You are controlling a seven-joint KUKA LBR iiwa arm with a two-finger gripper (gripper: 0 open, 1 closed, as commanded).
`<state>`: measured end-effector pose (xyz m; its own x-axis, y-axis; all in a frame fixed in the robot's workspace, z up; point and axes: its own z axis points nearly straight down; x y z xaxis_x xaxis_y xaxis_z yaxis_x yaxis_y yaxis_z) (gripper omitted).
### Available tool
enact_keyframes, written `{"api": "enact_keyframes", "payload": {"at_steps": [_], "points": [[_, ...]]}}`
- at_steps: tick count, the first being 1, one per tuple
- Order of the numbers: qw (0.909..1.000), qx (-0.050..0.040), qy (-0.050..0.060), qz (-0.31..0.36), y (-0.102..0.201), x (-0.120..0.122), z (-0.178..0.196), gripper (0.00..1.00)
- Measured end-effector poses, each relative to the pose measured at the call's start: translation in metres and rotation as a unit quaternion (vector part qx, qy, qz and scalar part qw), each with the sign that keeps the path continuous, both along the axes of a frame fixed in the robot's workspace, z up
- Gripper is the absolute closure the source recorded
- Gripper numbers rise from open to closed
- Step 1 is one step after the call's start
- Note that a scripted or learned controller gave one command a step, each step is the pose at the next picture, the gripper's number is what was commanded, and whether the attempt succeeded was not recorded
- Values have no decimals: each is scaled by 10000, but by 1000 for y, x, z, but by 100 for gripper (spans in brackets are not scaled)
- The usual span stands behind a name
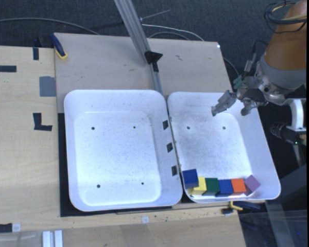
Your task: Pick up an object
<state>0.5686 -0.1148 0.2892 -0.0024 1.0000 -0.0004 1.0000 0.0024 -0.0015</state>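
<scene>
Several small blocks line the near edge of the right bin [257, 143]: a blue block [190, 177] on the left with a yellow block [199, 186] beside it, then a green block [211, 185], another blue block [225, 187], an orange block [238, 186] and a purple block [252, 182] at the right corner. My gripper [233, 104] hangs over the far right part of that bin, well away from the blocks. Its two fingers stand apart, open, with nothing between them.
The left bin [113, 148] lies next to the right one, with small black clips along the shared rim. A slanted metal rail [134, 22] crosses the bench behind the bins. Cables trail on the dark floor at the back.
</scene>
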Motion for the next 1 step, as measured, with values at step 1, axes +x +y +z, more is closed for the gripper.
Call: {"api": "enact_keyframes", "payload": {"at_steps": [1], "points": [[10000,-8,-24,-32,-37,-65,53,0]]}}
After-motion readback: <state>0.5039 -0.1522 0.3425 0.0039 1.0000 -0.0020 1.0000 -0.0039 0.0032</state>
